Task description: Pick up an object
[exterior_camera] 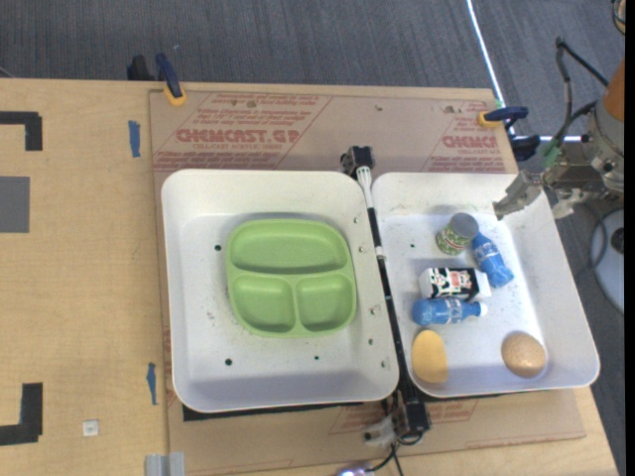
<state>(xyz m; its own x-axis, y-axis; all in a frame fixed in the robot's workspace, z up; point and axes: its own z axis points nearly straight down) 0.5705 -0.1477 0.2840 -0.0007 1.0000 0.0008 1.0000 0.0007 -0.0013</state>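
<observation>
The right bin [566, 296] holds several small objects. A round tin can [457, 234] lies near its back, with a blue bottle [491, 258] just right of it. A black and white carton [452, 283] sits in the middle, above a second blue bottle [446, 310]. A yellow-orange fruit [429, 355] and a brown egg-shaped object [523, 353] rest near the front wall. My gripper [510, 200] hangs over the bin's back right corner, apart from every object and a little right of the can. Nothing shows in it.
The left bin [189, 266] bears a green divided plate [291, 274]. A black bracket [357, 159] sits at the back of the rim between the two bins. Clamps [501, 116] hold the brown board at the back. Cables [575, 77] hang at the right.
</observation>
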